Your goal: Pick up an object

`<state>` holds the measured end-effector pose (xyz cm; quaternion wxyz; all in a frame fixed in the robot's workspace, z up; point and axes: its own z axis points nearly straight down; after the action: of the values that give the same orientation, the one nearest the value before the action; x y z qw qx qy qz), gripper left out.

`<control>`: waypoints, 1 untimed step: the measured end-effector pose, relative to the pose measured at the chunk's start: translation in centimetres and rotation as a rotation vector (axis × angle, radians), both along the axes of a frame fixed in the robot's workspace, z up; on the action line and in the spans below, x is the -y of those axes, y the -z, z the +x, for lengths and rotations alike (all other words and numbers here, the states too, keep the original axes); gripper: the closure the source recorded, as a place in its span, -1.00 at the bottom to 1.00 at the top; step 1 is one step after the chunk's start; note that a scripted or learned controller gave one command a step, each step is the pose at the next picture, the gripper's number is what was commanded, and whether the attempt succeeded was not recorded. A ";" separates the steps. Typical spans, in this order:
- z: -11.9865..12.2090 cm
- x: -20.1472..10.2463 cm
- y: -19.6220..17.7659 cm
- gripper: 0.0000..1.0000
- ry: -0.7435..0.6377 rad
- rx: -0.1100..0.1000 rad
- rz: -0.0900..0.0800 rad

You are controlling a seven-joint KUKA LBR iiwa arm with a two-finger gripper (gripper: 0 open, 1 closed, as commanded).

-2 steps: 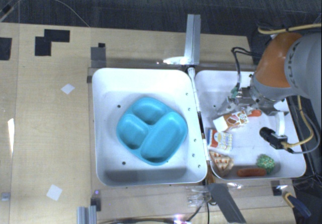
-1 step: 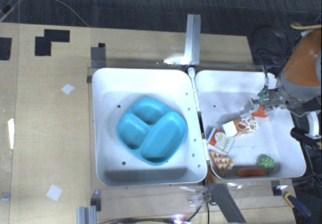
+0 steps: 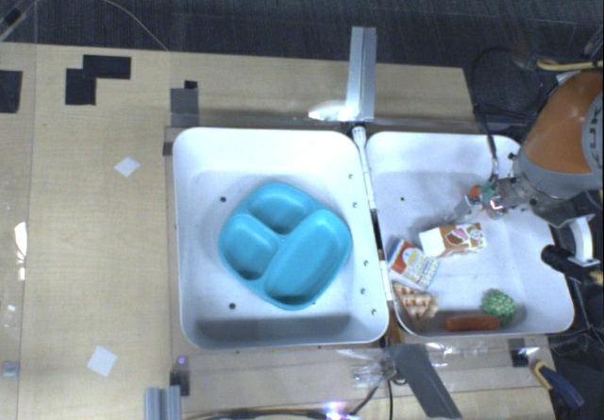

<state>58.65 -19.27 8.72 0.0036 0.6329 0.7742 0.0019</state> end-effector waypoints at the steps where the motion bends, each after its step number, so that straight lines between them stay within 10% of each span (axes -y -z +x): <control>1: 3.1 1.2 0.0 -1.00 -0.079 0.000 -0.001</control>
<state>61.78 -20.46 8.75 0.0039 0.6017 0.7987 0.0016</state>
